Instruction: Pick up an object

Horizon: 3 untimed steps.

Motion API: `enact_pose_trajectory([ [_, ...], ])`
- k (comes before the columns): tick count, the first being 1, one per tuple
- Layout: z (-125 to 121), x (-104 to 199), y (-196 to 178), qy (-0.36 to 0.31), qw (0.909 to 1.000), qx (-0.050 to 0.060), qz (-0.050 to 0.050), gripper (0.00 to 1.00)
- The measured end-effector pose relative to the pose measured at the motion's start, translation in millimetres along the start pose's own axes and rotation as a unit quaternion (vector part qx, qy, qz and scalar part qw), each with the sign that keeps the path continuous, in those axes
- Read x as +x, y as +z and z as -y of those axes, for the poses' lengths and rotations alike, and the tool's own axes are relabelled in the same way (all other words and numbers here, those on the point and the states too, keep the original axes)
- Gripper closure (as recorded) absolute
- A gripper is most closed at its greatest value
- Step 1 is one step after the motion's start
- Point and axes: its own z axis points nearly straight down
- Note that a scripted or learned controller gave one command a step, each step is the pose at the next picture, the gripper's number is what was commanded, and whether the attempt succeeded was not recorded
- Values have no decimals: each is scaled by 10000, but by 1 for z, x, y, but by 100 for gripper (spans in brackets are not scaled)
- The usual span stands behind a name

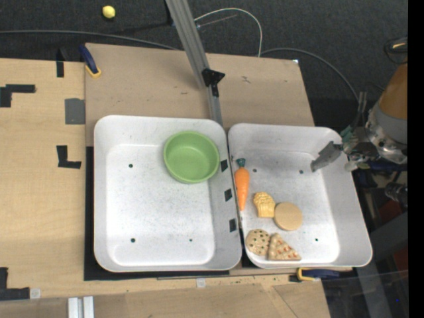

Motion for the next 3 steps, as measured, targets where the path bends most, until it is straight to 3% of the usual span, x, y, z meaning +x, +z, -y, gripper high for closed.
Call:
enact_pose_trajectory([
  [1,0,0,0,1,10000,0,-1,0],
  [3,-1,1,122,3,10000,33,-7,0],
])
